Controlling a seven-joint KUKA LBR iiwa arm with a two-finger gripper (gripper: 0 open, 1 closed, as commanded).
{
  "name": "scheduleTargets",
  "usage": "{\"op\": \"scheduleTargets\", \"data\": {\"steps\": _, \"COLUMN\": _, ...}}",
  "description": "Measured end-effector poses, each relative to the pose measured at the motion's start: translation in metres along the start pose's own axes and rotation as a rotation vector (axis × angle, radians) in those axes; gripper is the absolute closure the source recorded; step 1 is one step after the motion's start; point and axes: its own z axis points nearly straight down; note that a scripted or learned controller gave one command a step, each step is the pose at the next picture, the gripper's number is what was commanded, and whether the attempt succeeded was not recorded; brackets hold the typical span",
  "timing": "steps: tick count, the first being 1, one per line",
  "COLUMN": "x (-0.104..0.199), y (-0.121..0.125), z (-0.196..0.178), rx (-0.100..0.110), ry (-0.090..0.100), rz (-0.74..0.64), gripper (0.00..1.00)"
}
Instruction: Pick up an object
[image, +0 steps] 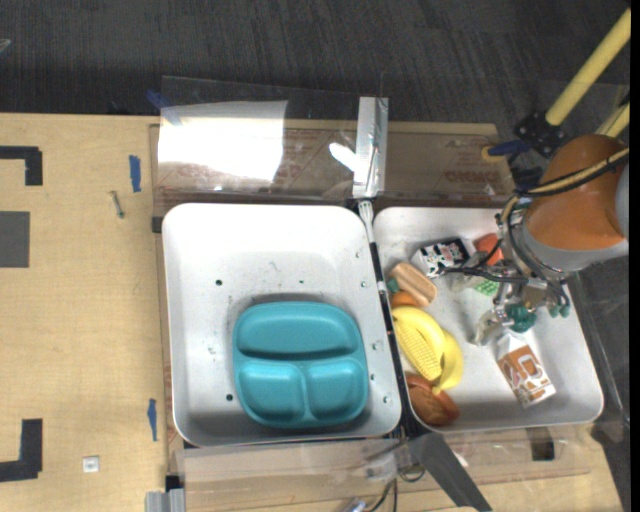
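My gripper (508, 312) hangs low over the right bin (580, 345), under the orange wrist band (578, 205). Directly below it lies an orange-and-white carton (526, 373). A small teal piece (523, 319) shows at the gripper's tip; I cannot tell whether it is held. A green item (486, 287) sits just left of the gripper. Further left are a hot-dog bun (413, 282), a yellow corn-like toy (428, 345), a brown round item (432, 403) and a black-and-white packet (443, 255).
The left bin (200, 300) holds a teal divided plate (300, 362). A clear plastic sheet (260, 150) and a metal bracket (370, 145) stand behind the bins. Cables (480, 265) trail from the wrist across the right bin's back.
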Motion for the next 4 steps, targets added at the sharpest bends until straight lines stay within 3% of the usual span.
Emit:
{"op": "scheduleTargets", "data": {"steps": 1, "x": -0.060, "y": -0.057, "z": 0.001, "rx": -0.017, "ry": 0.058, "rz": -0.025, "gripper": 0.00}}
{"op": "scheduleTargets", "data": {"steps": 2, "x": 0.012, "y": -0.063, "z": -0.001, "rx": -0.001, "ry": 0.005, "rz": 0.073, "gripper": 0.00}}
{"op": "scheduleTargets", "data": {"steps": 3, "x": 0.071, "y": -0.057, "z": -0.002, "rx": 0.001, "ry": 0.003, "rz": 0.086, "gripper": 0.00}}
{"op": "scheduleTargets", "data": {"steps": 4, "x": 0.084, "y": 0.006, "z": -0.004, "rx": 0.004, "ry": -0.014, "rz": 0.149, "gripper": 0.00}}
